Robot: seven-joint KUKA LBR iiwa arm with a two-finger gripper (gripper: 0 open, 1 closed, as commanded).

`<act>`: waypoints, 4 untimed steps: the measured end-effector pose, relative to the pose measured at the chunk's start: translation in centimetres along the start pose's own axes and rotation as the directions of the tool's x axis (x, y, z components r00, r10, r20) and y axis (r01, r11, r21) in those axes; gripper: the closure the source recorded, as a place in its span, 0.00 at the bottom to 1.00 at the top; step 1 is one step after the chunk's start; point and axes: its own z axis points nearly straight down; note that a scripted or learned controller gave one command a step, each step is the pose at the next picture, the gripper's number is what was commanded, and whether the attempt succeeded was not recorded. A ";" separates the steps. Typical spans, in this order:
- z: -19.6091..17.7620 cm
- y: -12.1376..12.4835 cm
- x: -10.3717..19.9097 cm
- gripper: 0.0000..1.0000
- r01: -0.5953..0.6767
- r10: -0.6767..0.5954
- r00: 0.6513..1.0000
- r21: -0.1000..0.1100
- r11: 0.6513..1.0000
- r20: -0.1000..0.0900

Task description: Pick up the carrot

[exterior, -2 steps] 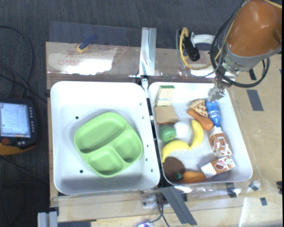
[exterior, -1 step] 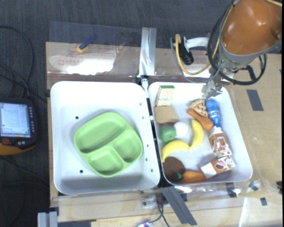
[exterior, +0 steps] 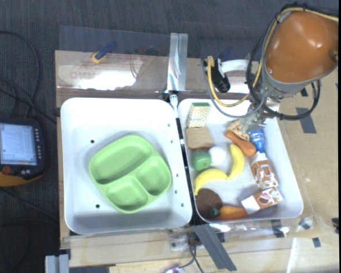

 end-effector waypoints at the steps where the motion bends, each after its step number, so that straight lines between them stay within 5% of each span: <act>1: 0.4 -2.1 4.5 1.00 -0.007 0.007 1.000 0.001 1.000 0.000; 4: -0.1 1.7 4.3 1.00 -0.002 0.002 1.000 0.000 1.000 -0.001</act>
